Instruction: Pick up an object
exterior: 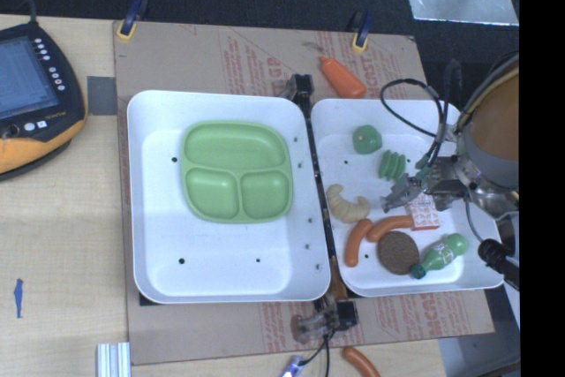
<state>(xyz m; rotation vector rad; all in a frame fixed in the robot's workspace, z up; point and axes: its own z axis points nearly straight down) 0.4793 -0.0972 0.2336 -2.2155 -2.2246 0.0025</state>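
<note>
My gripper (403, 193) hangs low over the middle of the right bin (335, 124), reaching in from the right. It sits just above an orange sausage (388, 228) and below a ridged green piece (392, 164). I see nothing held in it. A red and white card (425, 213) lies right beside it. Also in this bin are a round green piece (366, 138), a beige pastry (346, 205), a second sausage (356, 242), a brown cookie (399, 252) and a green bottle (442, 252).
The left bin (150, 216) holds a green divided plate (237, 169). An orange carrot (342, 78) lies on the cardboard behind the right bin. A control pendant (35, 97) rests at the far left. Black cables (415, 88) loop over the right bin's back edge.
</note>
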